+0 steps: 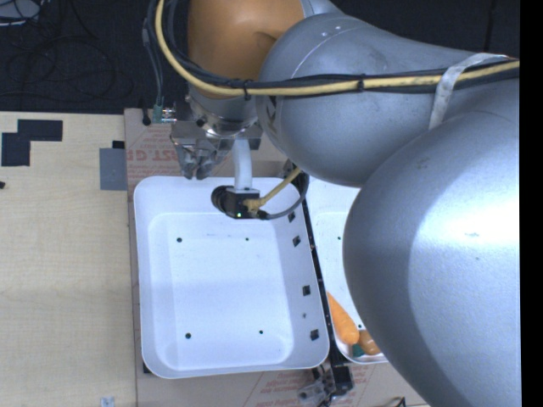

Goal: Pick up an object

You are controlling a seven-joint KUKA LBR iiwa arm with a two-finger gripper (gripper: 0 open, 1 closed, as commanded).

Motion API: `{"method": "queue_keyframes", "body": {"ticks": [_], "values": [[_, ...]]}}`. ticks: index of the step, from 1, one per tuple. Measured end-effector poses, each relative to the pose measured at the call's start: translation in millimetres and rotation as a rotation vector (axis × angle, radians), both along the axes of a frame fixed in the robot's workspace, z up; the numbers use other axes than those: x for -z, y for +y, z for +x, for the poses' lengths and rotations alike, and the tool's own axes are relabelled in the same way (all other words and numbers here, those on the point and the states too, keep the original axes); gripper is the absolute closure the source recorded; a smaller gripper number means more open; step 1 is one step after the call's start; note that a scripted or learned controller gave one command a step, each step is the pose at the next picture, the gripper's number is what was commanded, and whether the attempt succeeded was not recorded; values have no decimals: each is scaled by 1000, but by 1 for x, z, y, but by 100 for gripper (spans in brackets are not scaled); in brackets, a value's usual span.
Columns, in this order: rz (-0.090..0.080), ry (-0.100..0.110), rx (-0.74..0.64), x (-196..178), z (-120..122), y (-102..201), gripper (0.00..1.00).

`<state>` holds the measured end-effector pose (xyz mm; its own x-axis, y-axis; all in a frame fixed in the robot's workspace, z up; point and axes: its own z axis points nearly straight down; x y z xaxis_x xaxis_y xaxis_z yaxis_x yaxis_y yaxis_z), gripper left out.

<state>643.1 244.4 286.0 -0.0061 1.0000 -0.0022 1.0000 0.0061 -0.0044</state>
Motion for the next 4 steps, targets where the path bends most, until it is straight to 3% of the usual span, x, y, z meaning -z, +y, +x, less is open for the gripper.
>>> {"method": "queue_keyframes", "body": {"ticks": [1, 2, 3, 4], "values": [[3, -7, 2, -63, 1, -1, 100], [-6, 14, 10, 110, -17, -58, 100], [1, 2, 3, 143, -1, -16, 100], [1, -10, 9, 49, -18, -76, 100]]}}
